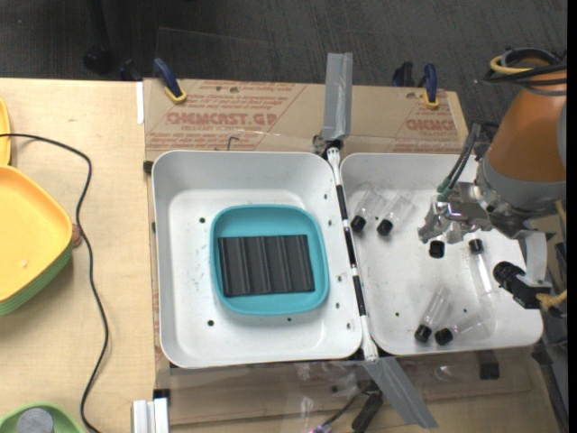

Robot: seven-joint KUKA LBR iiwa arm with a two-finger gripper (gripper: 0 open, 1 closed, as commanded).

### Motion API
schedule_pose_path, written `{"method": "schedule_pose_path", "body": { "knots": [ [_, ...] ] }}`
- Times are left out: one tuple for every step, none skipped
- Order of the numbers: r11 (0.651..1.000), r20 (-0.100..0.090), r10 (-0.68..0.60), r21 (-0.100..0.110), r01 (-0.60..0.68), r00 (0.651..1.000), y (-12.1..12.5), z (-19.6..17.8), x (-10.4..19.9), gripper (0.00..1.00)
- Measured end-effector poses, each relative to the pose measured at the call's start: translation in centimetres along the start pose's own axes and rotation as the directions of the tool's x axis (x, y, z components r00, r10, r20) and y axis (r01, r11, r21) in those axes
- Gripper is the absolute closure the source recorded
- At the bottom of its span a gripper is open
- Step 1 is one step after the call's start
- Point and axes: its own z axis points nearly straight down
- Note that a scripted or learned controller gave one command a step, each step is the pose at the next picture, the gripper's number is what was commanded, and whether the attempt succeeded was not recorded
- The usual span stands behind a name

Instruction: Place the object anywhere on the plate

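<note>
A teal square plate with a dark ridged centre lies in the middle of the left white bin. Several clear vials with black caps lie scattered in the right bin: two at its upper left, two near the front, and one close under the arm. My gripper hangs low over the right bin's upper right part, with a black cap just below it. The wrist hides what is directly under the gripper.
The grey arm with its orange band fills the right edge above the right bin. A raised divider separates the bins. Cardboard lies behind them; yellow plates and a black cable sit on the wooden bench to the left.
</note>
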Motion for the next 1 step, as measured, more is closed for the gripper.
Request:
{"method": "schedule_pose_path", "body": {
  "knots": [
    [1.000, 0.000, 0.000, 0.000, 0.000, 1.000, 0.00, -0.01, -0.01, 0.00]
  ]
}}
